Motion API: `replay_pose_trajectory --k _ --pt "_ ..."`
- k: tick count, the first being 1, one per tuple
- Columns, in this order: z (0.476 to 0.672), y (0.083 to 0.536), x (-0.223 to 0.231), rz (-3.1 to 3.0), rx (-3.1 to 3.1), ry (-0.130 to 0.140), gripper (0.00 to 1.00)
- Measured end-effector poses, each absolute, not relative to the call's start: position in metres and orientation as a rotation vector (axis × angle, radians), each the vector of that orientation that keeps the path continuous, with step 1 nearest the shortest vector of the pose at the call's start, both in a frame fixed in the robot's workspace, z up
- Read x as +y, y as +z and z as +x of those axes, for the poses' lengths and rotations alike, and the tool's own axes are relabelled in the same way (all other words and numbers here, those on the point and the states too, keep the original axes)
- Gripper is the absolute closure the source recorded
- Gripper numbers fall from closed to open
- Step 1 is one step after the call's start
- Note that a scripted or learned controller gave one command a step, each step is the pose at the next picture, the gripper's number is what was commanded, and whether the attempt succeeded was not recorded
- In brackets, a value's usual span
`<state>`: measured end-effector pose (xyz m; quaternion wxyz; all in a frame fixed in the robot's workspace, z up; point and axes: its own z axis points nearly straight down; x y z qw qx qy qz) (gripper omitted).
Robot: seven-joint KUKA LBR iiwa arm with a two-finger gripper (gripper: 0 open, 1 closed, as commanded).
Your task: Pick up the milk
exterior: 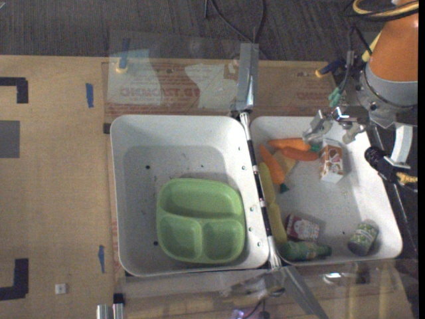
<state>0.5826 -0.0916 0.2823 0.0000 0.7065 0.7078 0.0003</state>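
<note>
The milk point(332, 163) is a small white carton with red print, standing in the right bin point(385, 198) near its far right part. My gripper point(334, 130) hangs just beyond the carton's top, reaching in from the right under the orange band. Its two metal fingers point(318, 127) stand apart, one on each side above the carton, and nothing is between them. The carton rests on the bin floor, apart from the fingertips.
Two carrots point(292, 148) lie left of the milk. A yellow corn cob point(267, 180) lies along the right bin's left wall. A red packet point(303, 228), a green bottle point(309, 250) and a can point(363, 238) sit near its front. The left bin point(133, 145) holds a green divided plate point(200, 220).
</note>
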Motion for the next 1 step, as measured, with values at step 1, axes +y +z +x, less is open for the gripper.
replay_pose_trajectory --k 1 --pt "0.5789 0.1352 -0.146 1.93 2.474 0.004 0.0"
